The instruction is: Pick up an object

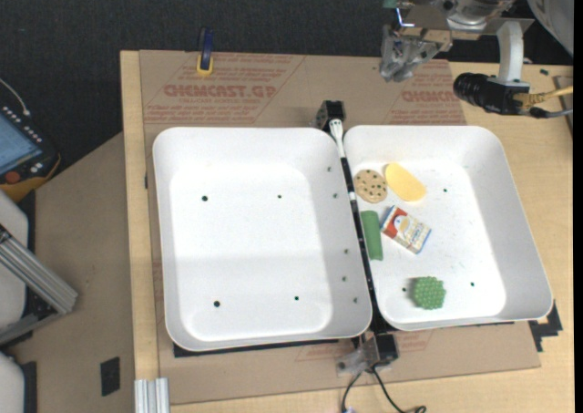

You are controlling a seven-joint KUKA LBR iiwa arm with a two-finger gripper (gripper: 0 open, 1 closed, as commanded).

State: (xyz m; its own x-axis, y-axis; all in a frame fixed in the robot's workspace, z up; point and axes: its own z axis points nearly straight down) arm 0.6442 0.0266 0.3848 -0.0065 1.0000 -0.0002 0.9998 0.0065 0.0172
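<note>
- Gripper (399, 69): above the bench beyond the right bin (510, 220); finger state cannot be told.
- Five objects below it: cookie (370, 185), yellow piece (405, 181), green stick (371, 234), small carton (404, 230), green ball (427, 292).
- Left bin (182, 220): two bins total.

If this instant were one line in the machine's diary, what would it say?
phase: pre-pick | gripper: raised beyond the bins | right bin: cookie, yellow piece, green stick, small carton, green ball | held: nothing seen

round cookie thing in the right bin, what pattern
Tan cookie with dark spots, seen in the camera view.
</note>
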